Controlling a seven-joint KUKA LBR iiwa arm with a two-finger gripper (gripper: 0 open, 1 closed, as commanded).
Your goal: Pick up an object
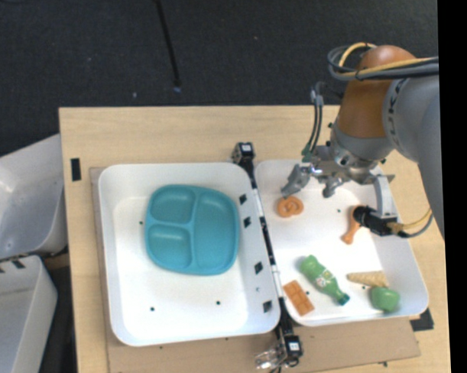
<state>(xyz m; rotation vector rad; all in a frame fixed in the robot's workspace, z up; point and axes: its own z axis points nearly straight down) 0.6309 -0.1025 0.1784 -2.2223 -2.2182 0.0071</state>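
1. Nearest the camera, an orange waffle piece lies in the near left corner of the right bin.
2. Left bin: one teal divided plate, lying flat.
3. Right bin, left to right: orange ring, green bottle, orange stick, cone, green ball.
4. Gripper hovers over the right bin's far part, fingers apart and holding nothing; the orange ring lies just beside its left finger.
5. Judgement: nothing is picked up yet; descending, closing and lifting remain.
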